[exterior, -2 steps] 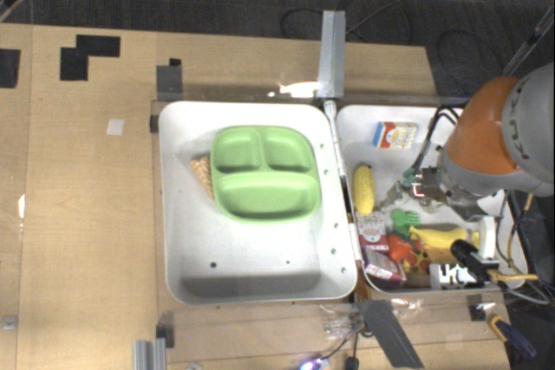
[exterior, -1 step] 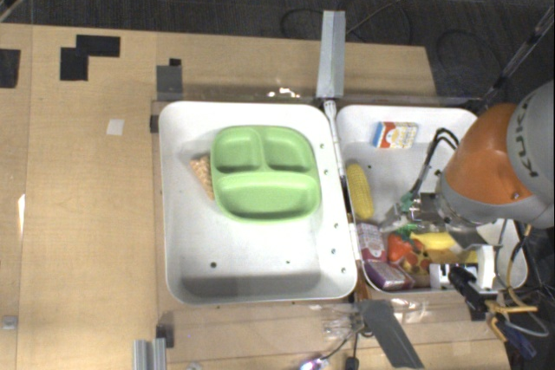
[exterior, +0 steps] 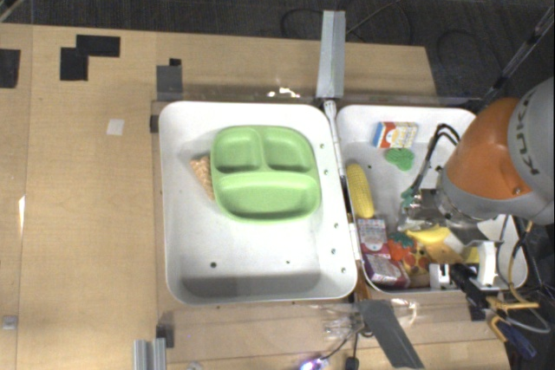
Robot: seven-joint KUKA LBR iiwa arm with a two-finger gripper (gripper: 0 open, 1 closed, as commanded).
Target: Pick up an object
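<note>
I am reaching in from the right over the right bin (exterior: 364, 121), my orange-banded wrist hanging above its near right part, and my claw (exterior: 422, 221) is sitting low among the clutter at the bin's near end; from this angle I cannot tell how it is set, because my own wrist is covering most of it. The things I might take are lying in this bin. A corn cob (exterior: 360, 191) is resting along the bin's left wall, its long axis running from the far side toward the near side, one end pointing away toward the back rim and the other toward the near pile. Just below it a dark red packet (exterior: 375, 249) is lying with its length on the same line. A yellow piece (exterior: 431, 236) is lying just beside my claw, its length going roughly left to right, and I cannot tell whether I am touching it. Farther back, a small green piece (exterior: 400, 158) and a red, white and blue card (exterior: 395, 134) are lying flat near the far rim. In the left bin (exterior: 186, 264) a green divided plate (exterior: 264, 172) is sitting with something tan and grainy (exterior: 202, 175) showing at its left edge. Both bins are resting on the wooden surface (exterior: 78, 212).
</note>
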